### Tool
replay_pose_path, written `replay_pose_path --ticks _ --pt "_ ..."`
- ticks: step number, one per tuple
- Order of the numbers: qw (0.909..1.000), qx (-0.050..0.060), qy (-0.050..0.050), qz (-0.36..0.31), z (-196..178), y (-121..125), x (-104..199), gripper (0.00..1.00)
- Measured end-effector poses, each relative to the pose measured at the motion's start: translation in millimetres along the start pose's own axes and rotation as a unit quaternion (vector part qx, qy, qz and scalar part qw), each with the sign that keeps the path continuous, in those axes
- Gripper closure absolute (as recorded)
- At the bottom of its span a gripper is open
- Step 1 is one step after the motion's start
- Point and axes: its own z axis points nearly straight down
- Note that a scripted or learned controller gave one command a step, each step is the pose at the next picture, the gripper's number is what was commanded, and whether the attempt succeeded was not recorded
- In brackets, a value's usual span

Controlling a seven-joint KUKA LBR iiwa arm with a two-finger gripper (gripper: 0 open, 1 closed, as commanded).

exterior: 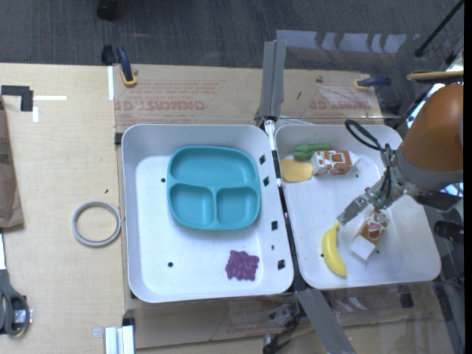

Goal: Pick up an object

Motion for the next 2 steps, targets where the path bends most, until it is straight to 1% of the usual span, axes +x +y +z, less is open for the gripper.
replay_pose_path --ticks 1,2 --pt "0.9999 -0.004 -0.004 0.011 27 -23 59 0.0" --pt "0.9993 0.0 0.0 0.037 -36 -56 6 0.0"
